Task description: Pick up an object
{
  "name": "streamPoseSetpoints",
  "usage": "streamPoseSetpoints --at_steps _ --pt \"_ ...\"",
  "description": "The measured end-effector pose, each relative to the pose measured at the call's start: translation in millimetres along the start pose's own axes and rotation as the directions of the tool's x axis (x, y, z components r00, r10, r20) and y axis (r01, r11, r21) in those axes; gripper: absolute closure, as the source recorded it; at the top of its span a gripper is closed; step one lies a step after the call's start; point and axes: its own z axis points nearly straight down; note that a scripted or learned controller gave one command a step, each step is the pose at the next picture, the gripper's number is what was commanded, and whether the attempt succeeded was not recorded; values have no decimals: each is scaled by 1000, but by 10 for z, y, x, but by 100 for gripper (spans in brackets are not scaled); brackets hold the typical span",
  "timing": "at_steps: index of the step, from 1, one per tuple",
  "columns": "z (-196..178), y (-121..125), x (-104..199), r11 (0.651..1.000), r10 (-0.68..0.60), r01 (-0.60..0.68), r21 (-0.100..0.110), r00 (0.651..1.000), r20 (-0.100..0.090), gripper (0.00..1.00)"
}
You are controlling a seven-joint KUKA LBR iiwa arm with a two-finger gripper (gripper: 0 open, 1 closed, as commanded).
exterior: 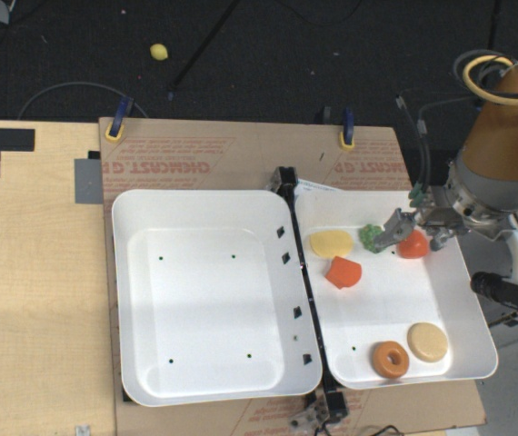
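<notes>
Where the bench edge sits nearest the camera, the right bin point(477, 357) holds an orange ring-shaped piece point(391, 359) w/ a pale tan round piece point(428, 341) just beside it on its right, both near the bin's front right corner. Further in, approx mid-bin, an orange-red wedge-like piece point(343, 272) lies just below a yellow oval piece point(332, 242), the two near each other but apart. Right of those, a green leafy-looking piece point(371, 235) sits next to the gripper point(413, 230), which is down low over the bin's far right area, w/ a red rounded piece point(413, 245) directly under / against its fingers. Can't tell how wide the fingers are spread, nor whether the red piece is actually between them; the metal parts overlap it. The left bin point(141, 234) lies alongside, joined at a black divider strip point(297, 271). Behind both bins, cardboard sheet point(241, 157) w/ two clamps, yellow point(116, 125) at left and blue point(347, 133) at right. Farthest back, a small yellow ball point(158, 52) on dark floor.
</notes>
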Motion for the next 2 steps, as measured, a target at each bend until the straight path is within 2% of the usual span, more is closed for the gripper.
streamPoseSetpoints --at_steps 1,2 --pt "1287 185 69 1000 -1 1 10 1000 -2 0" --pt "1815 312 162 1000 1 -1 2 1000 0 0"
